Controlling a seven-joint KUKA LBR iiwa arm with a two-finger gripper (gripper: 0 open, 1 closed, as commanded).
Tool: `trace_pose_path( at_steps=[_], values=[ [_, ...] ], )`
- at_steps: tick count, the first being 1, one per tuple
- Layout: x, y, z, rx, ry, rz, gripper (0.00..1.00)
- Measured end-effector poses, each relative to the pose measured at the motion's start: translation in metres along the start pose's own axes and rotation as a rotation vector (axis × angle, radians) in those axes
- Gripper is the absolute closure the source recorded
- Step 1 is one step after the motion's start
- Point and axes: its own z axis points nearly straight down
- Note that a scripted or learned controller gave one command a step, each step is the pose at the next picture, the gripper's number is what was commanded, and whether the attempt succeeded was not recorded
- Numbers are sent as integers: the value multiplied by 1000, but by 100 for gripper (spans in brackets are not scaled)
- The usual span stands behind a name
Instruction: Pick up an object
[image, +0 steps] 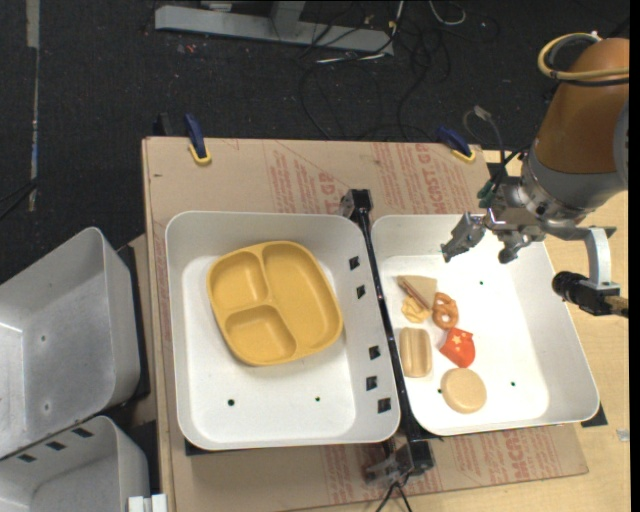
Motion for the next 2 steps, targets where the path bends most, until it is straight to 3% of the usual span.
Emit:
trace_pose_path(
  at_steps=[1,2],
  values=[
    [0,2,-6,-12,-1,-2,0],
    [6,5,38,-8,0,-1,0]
  ],
)
